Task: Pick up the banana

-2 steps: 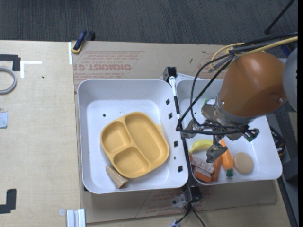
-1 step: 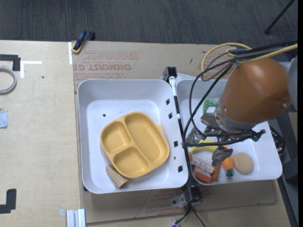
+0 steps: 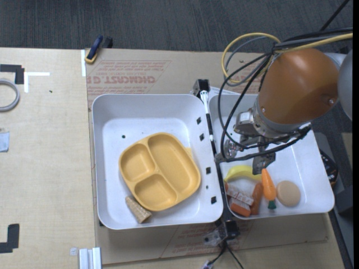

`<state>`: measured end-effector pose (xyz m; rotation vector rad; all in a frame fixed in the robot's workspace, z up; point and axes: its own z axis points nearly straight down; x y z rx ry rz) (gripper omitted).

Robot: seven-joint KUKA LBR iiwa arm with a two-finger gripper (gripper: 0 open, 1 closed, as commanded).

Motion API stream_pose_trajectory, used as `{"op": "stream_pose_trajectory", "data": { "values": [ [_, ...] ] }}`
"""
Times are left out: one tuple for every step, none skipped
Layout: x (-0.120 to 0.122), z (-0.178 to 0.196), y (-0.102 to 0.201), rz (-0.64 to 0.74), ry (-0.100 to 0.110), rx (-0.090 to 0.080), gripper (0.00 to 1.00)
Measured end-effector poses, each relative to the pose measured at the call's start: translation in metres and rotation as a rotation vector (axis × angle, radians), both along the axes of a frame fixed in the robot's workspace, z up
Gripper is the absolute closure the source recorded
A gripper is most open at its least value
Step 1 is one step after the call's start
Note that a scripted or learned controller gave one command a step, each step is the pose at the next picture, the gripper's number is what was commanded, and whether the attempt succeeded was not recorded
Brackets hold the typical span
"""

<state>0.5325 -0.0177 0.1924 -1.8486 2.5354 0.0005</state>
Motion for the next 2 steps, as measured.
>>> {"op": "stream_pose_trajectory", "data": {
  "values": [
    [0.003, 0.000, 0.020, 0.344, 0.000, 0.000, 0.00],
    [-0.005, 0.000, 0.006, 0.654, -0.002, -0.001, 0.00]
  ]
}}
